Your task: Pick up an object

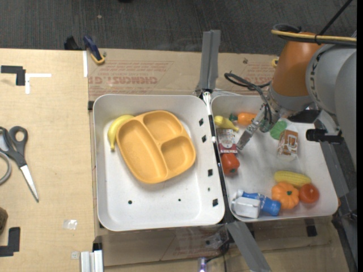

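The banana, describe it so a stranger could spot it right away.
Look in the left bin, which holds an orange divided plate. The banana curves along the plate's upper left edge, touching it. It is the yellow thing there, paler than the plate.

Landmark: the divider point(209, 103) between the bins. Left of it, left bin point(153, 214) holds a sectioned plate point(156, 145); banana point(115, 129) at the plate's far-left edge. Right of it, right bin point(272, 214): carton point(228, 139) and tomato point(229, 162) nearest the divider, corn point(292, 178), pumpkin point(285, 195), bottle point(252, 204) farther right. Scissors point(21, 157) lie far left, on the bench point(45, 208).
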You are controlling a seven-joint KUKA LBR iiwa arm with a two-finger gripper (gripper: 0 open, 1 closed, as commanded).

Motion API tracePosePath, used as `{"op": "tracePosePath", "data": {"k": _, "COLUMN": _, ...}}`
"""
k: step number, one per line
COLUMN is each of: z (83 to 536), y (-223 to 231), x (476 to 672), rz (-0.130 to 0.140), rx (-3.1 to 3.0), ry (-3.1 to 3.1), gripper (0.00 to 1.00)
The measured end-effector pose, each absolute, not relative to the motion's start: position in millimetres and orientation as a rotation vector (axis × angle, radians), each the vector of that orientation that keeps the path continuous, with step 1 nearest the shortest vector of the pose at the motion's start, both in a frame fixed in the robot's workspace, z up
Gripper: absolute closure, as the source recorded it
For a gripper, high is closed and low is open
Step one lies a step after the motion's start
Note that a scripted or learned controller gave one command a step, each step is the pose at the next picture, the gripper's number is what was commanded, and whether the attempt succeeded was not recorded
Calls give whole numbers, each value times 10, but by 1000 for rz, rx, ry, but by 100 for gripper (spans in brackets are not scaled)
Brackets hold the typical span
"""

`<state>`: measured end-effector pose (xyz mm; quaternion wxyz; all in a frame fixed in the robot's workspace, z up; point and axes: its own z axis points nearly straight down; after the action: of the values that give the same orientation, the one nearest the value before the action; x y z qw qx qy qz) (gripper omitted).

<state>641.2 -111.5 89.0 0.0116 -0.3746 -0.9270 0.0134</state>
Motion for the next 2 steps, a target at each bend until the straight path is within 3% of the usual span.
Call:
{"op": "tracePosePath", "data": {"k": 1, "z": 933, "y": -1677, "x": 6154, "rz": 1, "rx": -1121, "ry": -2939, "gripper": 0}}
{"op": "tracePosePath", "data": {"k": 2, "z": 912, "y": -1169, "x": 6407, "rz": 8, "rx": -1235, "ry": -2881, "gripper": 0}}
